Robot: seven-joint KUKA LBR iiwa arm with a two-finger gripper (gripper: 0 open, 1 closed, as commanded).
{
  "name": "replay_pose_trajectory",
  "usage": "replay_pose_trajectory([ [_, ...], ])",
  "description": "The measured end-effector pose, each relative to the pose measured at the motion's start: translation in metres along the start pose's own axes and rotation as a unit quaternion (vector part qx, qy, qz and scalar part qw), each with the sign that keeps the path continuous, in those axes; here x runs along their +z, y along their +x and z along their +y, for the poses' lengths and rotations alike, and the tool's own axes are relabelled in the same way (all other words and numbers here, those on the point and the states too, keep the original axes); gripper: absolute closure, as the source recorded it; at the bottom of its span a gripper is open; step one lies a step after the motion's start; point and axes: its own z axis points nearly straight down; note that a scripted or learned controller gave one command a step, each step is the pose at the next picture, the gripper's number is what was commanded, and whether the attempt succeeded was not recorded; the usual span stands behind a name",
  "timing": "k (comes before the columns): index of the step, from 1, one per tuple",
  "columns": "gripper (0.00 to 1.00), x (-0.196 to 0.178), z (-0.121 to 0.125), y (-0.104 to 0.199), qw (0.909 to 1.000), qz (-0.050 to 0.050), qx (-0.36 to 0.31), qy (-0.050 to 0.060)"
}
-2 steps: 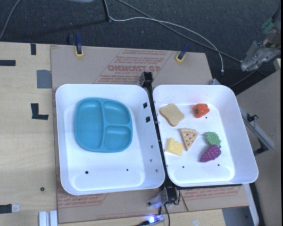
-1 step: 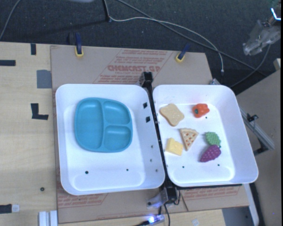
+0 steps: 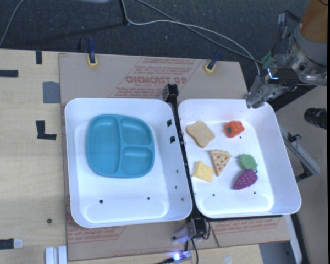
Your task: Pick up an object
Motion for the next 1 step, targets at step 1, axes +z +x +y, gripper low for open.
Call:
replay_pose_trajectory([
  [1,1.0,-0.1154,0.0145,0.0696,0.9999,-0.001,-0.004,-0.015],
])
